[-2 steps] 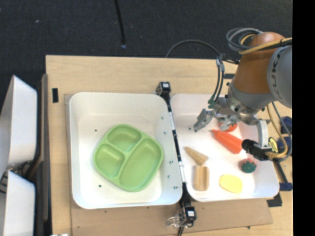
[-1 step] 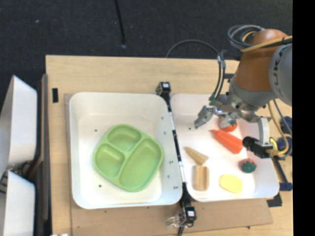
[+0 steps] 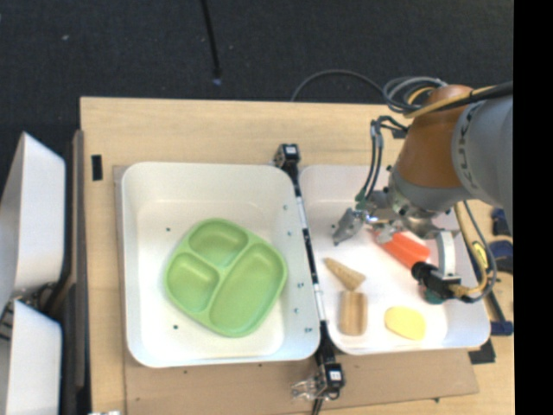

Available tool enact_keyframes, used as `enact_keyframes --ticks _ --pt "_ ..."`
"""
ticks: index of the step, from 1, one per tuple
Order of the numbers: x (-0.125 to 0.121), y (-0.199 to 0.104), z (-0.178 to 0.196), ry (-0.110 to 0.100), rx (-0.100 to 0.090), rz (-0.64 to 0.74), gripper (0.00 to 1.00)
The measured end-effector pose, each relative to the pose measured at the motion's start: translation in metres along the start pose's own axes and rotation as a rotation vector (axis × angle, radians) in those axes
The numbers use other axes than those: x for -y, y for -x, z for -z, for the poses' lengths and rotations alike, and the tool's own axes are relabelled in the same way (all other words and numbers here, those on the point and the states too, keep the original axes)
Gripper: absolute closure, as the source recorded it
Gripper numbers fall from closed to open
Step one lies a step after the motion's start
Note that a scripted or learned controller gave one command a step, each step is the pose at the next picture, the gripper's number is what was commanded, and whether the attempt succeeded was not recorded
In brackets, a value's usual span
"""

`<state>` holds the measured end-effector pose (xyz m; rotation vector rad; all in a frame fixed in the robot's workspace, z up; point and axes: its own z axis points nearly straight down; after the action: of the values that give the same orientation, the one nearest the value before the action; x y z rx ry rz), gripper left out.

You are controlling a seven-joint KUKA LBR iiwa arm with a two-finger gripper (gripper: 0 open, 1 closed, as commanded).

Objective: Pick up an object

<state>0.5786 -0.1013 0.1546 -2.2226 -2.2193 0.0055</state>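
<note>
- You are seeing the gripper (image 3: 356, 221) hanging over the right bin (image 3: 346, 180), fingers apart, gripping nothing.
- Green divided plate (image 3: 226, 277) is lying in the left bin (image 3: 151, 188).
- No readable writing is showing.

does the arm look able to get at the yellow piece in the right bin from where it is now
Probably yes. The yellow piece lies alone near the right bin's front edge, nothing on top of it. The wooden block sits beside it with a gap, and the gripper hangs over the same bin.
</note>
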Motion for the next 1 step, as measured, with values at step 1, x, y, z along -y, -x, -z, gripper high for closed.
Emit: enact_keyframes --ticks 1 --pt "0.0008 0.0014 -0.0530 -0.001 0.000 -0.002 0.00"
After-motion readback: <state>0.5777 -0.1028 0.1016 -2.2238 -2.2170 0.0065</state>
